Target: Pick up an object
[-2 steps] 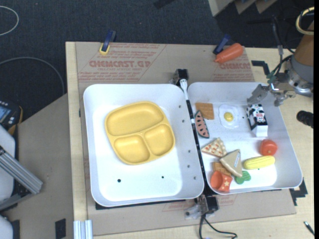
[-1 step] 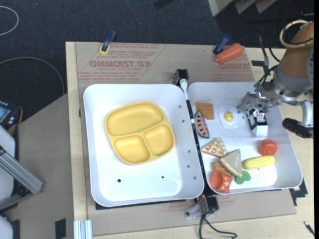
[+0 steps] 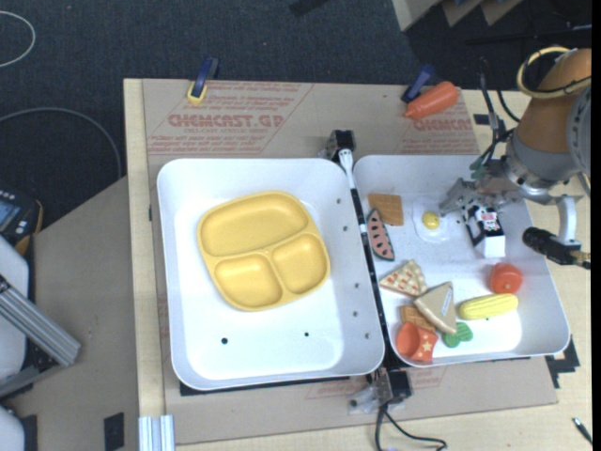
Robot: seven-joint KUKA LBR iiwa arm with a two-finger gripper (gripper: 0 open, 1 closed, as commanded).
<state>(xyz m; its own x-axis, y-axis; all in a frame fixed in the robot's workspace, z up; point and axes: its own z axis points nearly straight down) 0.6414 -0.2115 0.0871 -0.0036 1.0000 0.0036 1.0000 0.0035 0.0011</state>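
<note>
The grey arm with its orange band (image 3: 556, 111) reaches in over the right-hand shallow white bin (image 3: 540, 332), wrist bent down, and its pincer (image 3: 474, 203) hangs low just beside the small white-and-yellow fried-egg toy (image 3: 431, 223). How far the pincer is open I cannot tell. The egg lies on the bin floor, apart from the pincer, with the tan square cracker toy (image 3: 386, 209) on its other side.

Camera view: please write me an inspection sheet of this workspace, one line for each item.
Surface: bench covered with brown printed sheet, bearing left bin and right bin side by side.
Job's things: in right bin, toy foods: fried egg, watermelon slice, cracker, pizza slice, corn, tomato.
Clutter: yellow divided plate in left bin; orange clamp at bench edge.
Gripper: gripper low in right bin, beside the egg; nothing seen held.
Cables: black cable at front edge.
Surroundings: dark floor.
</note>
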